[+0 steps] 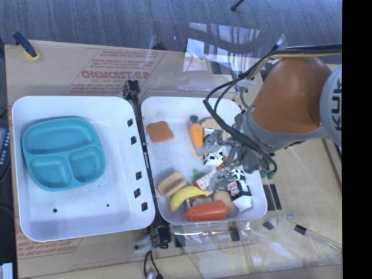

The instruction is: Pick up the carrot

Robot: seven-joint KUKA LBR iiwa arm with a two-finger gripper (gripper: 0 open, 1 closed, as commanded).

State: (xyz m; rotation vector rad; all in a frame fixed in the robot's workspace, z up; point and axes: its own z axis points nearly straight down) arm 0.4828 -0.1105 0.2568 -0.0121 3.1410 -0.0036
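The carrot (197, 135), orange with a small green top, lies in the right bin (174, 158) toward its upper middle. My gripper (221, 156) hangs just to the right of and below the carrot, over a clutter of toy items. The arm's big orange band (288, 97) and grey wrist cover the bin's right side. Nothing shows between the fingers.
A blue divided tray (63, 151) lies in the left bin (70, 214). The right bin also holds a brown toast piece (160, 131), a hot dog bun (172, 183), a banana (186, 196), a red-orange sausage-like toy (206, 211) and black-and-white cartons (237, 186).
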